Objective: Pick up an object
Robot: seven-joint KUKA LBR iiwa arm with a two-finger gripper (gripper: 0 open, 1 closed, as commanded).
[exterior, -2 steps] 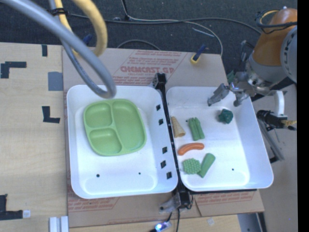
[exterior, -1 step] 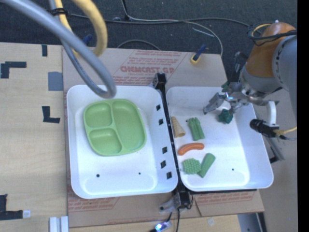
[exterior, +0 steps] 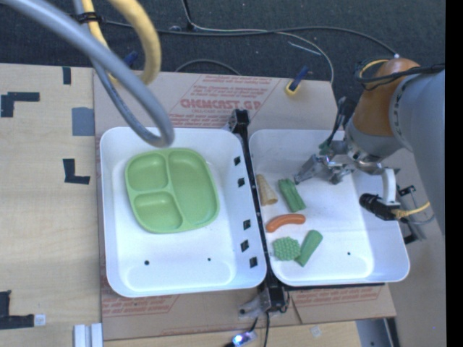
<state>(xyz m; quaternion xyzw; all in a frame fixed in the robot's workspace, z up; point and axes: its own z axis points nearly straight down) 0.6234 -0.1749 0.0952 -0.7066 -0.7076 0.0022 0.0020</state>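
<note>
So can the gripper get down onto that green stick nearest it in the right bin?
Probably yes. The gripper hangs over the right bin, just beside the green stick, with bare floor between them. The beige piece lies close on its far side.

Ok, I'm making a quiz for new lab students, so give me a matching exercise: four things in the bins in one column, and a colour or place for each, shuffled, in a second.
Things:
1. divided plate
2. sausage-shaped toy
3. bumpy round toy
4. gripper

Descriptions:
A. orange, lying in the middle of the right bin
B. green, at the near edge of the right bin, beside a green stick
C. light green, alone in the left bin
D. low over the far part of the right bin, near an upright-lying green stick

Pairs: 1-C, 2-A, 3-B, 4-D
</note>
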